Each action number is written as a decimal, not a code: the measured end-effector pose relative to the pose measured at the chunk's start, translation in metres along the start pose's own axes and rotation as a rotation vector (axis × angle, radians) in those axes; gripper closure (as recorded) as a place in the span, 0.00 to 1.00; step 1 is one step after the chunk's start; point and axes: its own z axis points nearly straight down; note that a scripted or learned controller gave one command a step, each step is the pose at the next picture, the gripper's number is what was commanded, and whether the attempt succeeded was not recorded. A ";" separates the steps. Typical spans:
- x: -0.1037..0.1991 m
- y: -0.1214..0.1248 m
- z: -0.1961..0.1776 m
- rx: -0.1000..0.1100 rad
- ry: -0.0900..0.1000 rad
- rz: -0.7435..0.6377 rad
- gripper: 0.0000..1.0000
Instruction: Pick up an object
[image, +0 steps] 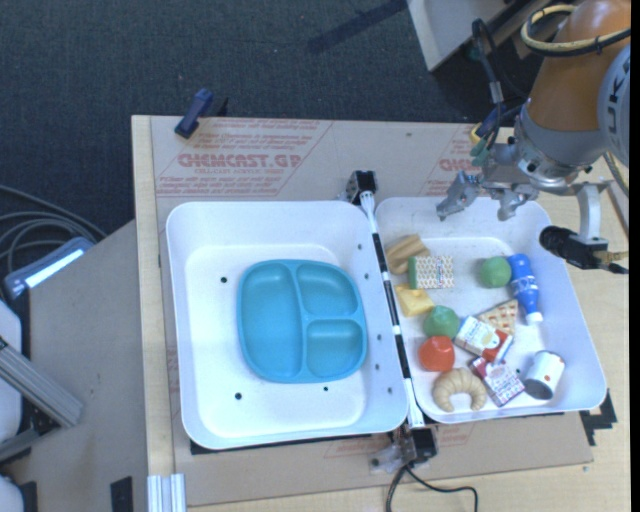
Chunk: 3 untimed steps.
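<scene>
My gripper (478, 205) hangs over the back rim of the right bin (580, 330), open, with nothing between its fingers. Below it in that bin lie several small items: a tan bread piece (405, 250), a patterned box (432, 271), a yellow wedge (413, 299), a green ball (493, 271), a blue bottle (523, 287), a green round piece (441, 321), a red tomato (436, 353), a croissant (460, 388), snack packets (490, 336) and a white can (543, 373).
The left bin (200, 260) holds a blue divided plate (301, 320). A hinge strip (385, 300) runs between the two bins. A black fitting (570, 243) juts over the right bin's far right rim. A blue clip (193, 112) sits at the board's back left corner.
</scene>
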 end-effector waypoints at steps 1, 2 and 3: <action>0.048 -0.069 0.016 0.002 0.000 -0.001 0.00; -0.010 -0.150 0.057 0.002 -0.001 0.002 0.00; -0.007 -0.121 0.140 0.002 0.001 0.001 0.00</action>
